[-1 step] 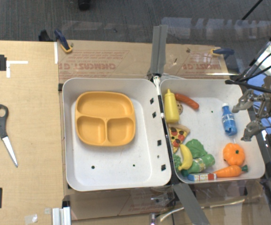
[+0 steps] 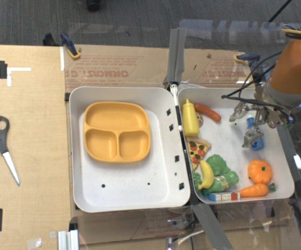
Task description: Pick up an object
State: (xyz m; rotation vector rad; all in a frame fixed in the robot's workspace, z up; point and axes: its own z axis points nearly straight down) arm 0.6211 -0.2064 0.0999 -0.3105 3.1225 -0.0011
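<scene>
Toys crowd the right bin (image 2: 288, 189): a yellow mustard bottle (image 2: 190, 117) lies along its left wall, cap toward the far edge; a red hot dog (image 2: 208, 112) slants beside it. Pizza slice (image 2: 197, 150), banana (image 2: 207, 174), broccoli (image 2: 217, 165), pumpkin (image 2: 259, 171) and carrot (image 2: 253, 190) fill the near end. The gripper (image 2: 253, 137) hangs by the right wall; I cannot tell its opening or hold. The left bin (image 2: 122, 198) holds an orange divided plate (image 2: 117, 132).

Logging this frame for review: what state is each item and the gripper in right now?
Gripper: low over the right bin, nothing visibly held.
Yellow tray: upright in the left bin, compartments bare.
Mustard bottle: lying flat.
Sausage: lying beside the bottle.
Pizza slice: flat.
Banana: resting on the greens.
Pumpkin: upright.
Carrot: lying flat.
</scene>
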